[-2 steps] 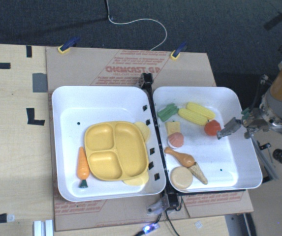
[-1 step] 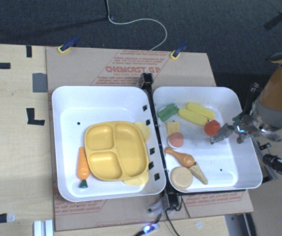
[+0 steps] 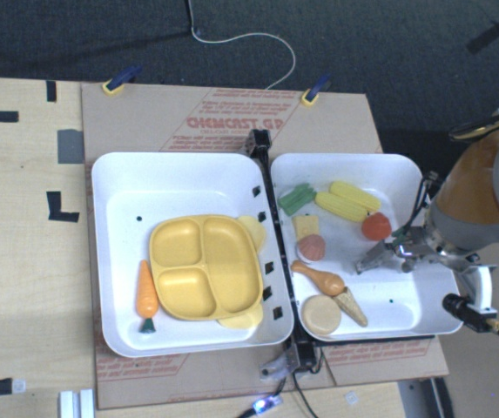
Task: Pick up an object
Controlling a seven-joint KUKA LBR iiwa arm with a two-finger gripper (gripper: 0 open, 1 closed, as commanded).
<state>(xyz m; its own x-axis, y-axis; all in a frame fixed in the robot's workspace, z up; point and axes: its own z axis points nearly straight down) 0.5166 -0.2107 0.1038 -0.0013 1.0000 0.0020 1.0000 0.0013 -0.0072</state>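
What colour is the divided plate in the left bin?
Pale yellow: the three-compartment plastic plate in the left white bin, seen best in the camera view.

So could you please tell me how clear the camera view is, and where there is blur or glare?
Camera view: soft overall; the yellow tray and carrot have fuzzy edges, the gripper is blurred, the left bin looks evenly lit, and a bright glint sits at the bottom edge.

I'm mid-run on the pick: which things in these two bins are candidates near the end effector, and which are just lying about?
In play, right bin:
- end effector
- red tomato
- corn cobs
- pink round piece
- drumstick
- ice cream cone
- round cookie
- cheese wedge
- green piece

Lying about, left bin:
- yellow divided plate
- carrot
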